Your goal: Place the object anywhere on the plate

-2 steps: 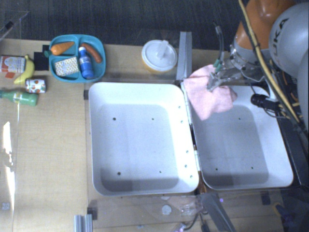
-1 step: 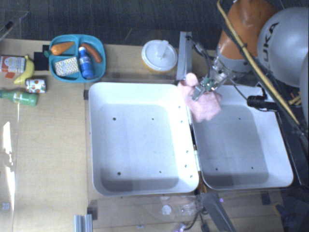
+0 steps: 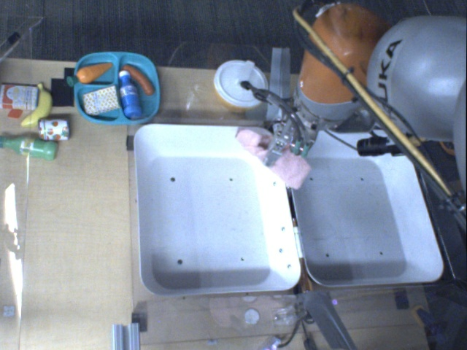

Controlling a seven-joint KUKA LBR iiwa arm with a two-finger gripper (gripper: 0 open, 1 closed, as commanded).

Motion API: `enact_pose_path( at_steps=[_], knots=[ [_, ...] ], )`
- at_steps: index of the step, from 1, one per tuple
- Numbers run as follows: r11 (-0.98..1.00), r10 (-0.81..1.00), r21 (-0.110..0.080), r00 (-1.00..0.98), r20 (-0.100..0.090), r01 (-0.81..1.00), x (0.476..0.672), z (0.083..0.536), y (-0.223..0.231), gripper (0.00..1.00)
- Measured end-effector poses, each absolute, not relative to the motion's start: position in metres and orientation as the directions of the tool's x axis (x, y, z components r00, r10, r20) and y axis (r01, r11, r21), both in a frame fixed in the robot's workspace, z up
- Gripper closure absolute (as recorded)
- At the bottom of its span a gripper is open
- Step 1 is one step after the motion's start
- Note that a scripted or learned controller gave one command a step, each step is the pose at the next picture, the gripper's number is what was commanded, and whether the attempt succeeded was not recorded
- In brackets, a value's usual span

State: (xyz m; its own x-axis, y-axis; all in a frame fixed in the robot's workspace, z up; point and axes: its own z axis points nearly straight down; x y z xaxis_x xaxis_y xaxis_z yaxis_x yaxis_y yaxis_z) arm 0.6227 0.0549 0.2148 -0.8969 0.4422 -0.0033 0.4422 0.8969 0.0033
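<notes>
A soft pink object point(image 3: 292, 169) hangs at the far end of the rim between the two white bins, one lobe over the left bin point(image 3: 211, 210) and a bigger lobe over the right bin point(image 3: 365, 217). My gripper point(image 3: 280, 150) points down into its middle, fingers pinched on the pink material between the lobes. A blue divided plate point(image 3: 148, 71) sits on the bench at the far left, holding a toy carrot, a sausage, a blue bottle and a patterned block. A small round white plate with a yellow rim point(image 3: 238, 86) stands just behind the left bin.
A banana point(image 3: 38, 106), a small carton point(image 3: 17, 97), a can point(image 3: 53, 129) and a green bottle point(image 3: 29, 147) lie at the bench's left edge. The grey arm with its orange band point(image 3: 339, 49) looms over the right bin's far side.
</notes>
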Motion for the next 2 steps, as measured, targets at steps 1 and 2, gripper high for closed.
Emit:
enact_pose_path(
  at_steps=[1, 2],
  knots=[
    [0.998, 0.056, 0.003, -0.998, -0.004, 0.056, 0.600, 0.221, 0.112, 1.00],
    [1.000, -0.004, 0.003, -1.000, -0.004, -0.004, 0.577, 0.232, 0.157, 1.00]
  ],
)
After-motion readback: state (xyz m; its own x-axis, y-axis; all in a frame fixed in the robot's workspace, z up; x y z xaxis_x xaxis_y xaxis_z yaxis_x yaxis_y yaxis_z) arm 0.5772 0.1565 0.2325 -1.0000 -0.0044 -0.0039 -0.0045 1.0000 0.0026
